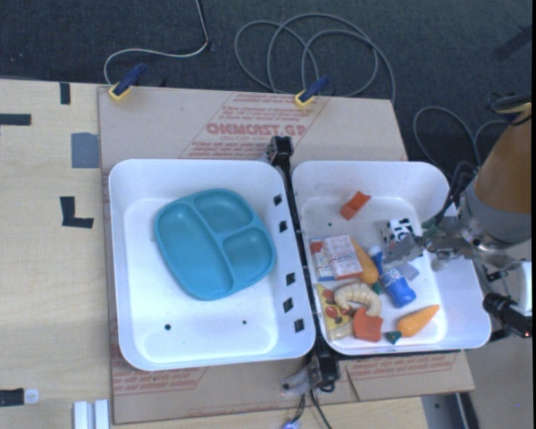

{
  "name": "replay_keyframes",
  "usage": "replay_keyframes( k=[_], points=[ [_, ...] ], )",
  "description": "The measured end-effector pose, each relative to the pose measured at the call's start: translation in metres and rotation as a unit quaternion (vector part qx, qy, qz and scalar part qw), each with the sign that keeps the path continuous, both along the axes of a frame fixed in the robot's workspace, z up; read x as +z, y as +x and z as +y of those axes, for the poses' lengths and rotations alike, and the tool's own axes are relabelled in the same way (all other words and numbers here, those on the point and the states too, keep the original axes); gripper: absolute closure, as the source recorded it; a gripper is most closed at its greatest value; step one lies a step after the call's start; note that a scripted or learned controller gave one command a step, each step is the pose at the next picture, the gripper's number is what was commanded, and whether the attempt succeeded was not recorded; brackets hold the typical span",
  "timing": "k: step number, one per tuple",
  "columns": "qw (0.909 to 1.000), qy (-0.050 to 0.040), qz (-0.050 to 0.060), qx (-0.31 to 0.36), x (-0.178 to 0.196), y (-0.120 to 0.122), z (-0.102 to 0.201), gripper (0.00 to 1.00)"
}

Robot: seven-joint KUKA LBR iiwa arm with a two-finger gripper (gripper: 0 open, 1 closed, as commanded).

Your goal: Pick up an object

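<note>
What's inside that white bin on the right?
The right bin holds a jumble of small toys: an orange block, a carrot, a blue bottle, a black-and-white die. They overlap, so whatever lies beneath the pile is hidden.

Blue divided plate (215, 242) in left bin (125, 239); toys clutter right bin (429, 181).

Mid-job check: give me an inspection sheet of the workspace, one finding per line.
Surface: two white bins side by side on a cardboard sheet.
Job's things: small toys heaped in the right bin, among them an orange carrot, a blue bottle and an orange block.
Clutter: blue divided plate in the left bin.
Grippers: gripper low over the right bin's right side; finger state unclear.
Cables: grey loops behind the bins.
Surroundings: dark carpet.
</note>
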State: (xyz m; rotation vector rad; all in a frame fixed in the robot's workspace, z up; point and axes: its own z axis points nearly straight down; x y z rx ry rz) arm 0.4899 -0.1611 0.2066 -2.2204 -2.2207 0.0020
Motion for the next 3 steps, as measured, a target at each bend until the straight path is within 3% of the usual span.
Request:
replay_keyframes(
  k=[1,2,3],
  points=[
    [0.9999,-0.0023,-0.011,-0.001,-0.106,0.009,0.013,0.00],
    [1.0000,-0.0009,-0.005,0.000,-0.101,0.006,0.014,1.00],
    [1.0000,0.0003,-0.001,0.001,-0.022,0.059,0.079,1.00]
  ],
)
